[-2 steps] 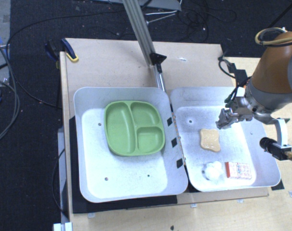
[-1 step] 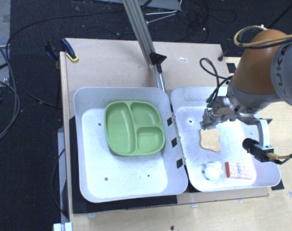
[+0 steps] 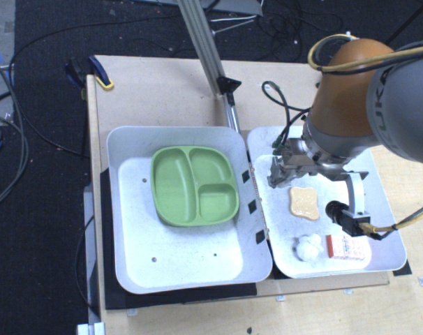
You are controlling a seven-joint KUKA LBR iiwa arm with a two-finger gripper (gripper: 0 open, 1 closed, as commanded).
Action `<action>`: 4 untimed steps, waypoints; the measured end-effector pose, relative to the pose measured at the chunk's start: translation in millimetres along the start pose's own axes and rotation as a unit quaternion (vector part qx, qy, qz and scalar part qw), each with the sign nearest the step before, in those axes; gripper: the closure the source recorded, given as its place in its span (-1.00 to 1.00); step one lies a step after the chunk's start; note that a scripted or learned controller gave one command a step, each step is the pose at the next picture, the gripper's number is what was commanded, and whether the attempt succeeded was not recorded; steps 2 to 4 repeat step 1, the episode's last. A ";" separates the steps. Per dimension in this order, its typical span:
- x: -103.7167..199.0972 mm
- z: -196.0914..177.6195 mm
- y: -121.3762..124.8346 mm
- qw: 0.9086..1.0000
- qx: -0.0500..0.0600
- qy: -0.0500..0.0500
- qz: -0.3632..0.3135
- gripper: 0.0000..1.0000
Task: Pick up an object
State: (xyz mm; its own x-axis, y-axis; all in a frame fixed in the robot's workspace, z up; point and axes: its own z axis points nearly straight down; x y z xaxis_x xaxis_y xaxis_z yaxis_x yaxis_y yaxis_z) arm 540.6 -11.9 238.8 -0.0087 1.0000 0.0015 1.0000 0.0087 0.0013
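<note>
My gripper (image 3: 280, 175) hangs low over the upper left part of the right bin (image 3: 386, 257). A tan slice of bread (image 3: 303, 203) lies just below and right of it, apart from the gripper. Nearer the front of that bin sit a white crumpled ball (image 3: 308, 248) and a small red and white box (image 3: 347, 247). A green divided plate (image 3: 195, 185) rests in the left bin (image 3: 138, 257). I see nothing held under the gripper.
A grey metal pole (image 3: 206, 44) slants down from the top to the gap between the bins. Black clips sit along the divide between the bins. A yellow and blue clamp (image 3: 100, 75) lies at the bench's far left corner.
</note>
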 end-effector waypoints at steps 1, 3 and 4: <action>52.2 9.1 -11.9 1.000 0.002 0.000 0.001 1.00; 52.2 9.1 -11.9 1.000 0.002 0.000 0.001 1.00; 52.2 9.1 -11.9 1.000 0.002 0.000 0.001 1.00</action>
